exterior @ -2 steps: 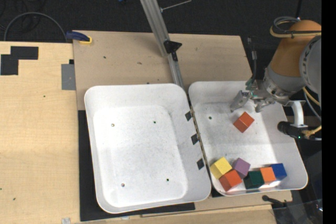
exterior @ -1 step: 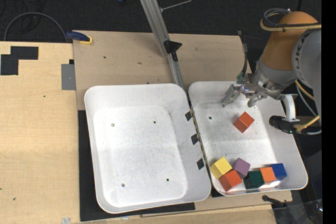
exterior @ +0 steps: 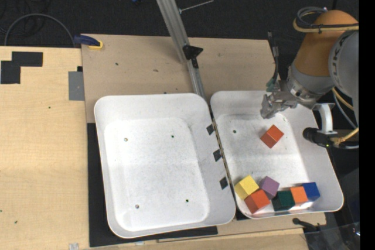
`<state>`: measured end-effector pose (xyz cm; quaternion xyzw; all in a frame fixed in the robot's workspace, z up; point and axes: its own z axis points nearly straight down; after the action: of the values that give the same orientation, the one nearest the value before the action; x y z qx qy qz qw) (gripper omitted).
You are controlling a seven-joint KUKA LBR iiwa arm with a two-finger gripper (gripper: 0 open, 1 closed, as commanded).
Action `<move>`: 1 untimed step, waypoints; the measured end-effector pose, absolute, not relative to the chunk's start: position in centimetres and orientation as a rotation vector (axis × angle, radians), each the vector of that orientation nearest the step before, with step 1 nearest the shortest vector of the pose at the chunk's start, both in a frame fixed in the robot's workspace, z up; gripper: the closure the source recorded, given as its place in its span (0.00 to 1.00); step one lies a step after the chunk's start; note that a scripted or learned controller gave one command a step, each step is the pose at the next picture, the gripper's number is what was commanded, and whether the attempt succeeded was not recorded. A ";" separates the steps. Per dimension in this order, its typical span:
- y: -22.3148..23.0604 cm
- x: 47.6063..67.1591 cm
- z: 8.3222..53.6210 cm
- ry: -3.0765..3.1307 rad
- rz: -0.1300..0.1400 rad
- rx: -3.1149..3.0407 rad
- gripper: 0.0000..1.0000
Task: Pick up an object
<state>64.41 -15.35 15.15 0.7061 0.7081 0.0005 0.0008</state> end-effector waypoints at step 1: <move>-15.4 64.4 15.1 2.224 0.001 2.218 0.00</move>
<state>64.40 -15.35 15.10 0.7062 0.7081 0.0002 0.0005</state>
